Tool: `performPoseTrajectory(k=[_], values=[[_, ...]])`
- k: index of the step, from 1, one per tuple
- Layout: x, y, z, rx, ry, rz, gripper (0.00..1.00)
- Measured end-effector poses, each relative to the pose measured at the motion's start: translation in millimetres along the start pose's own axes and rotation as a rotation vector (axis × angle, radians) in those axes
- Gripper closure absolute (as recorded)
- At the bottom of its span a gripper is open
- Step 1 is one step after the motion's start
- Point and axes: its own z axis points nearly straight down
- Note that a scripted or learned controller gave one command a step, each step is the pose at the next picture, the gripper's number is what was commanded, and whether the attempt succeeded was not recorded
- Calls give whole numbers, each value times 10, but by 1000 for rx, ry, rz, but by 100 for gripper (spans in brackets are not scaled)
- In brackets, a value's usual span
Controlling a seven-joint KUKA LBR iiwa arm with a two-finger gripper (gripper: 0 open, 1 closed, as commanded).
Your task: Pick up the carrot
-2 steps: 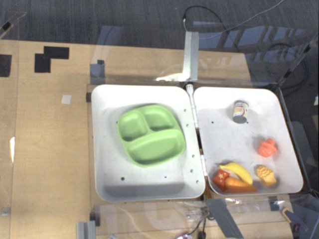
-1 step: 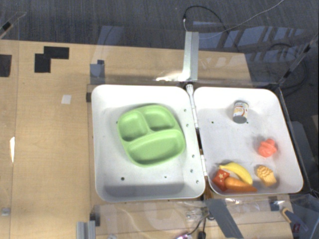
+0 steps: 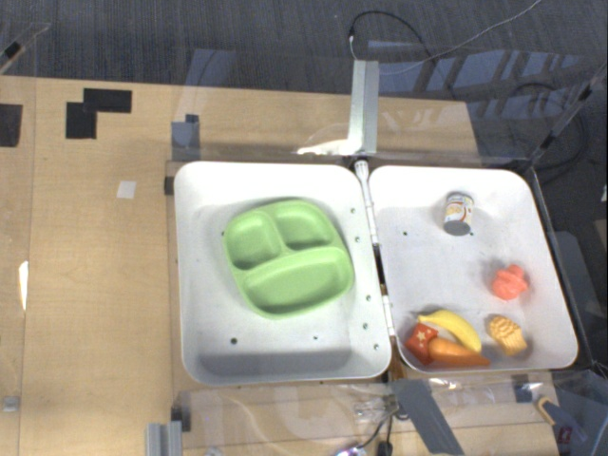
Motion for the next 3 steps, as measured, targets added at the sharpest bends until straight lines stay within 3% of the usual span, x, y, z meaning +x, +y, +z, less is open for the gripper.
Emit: performPoseTrajectory(k=[1,2,3], values=[[78,-20,-3,-1,0,576,0],[651,-215,844,1,0,388,0],[144,-141,-10,-2,2,582,0]])
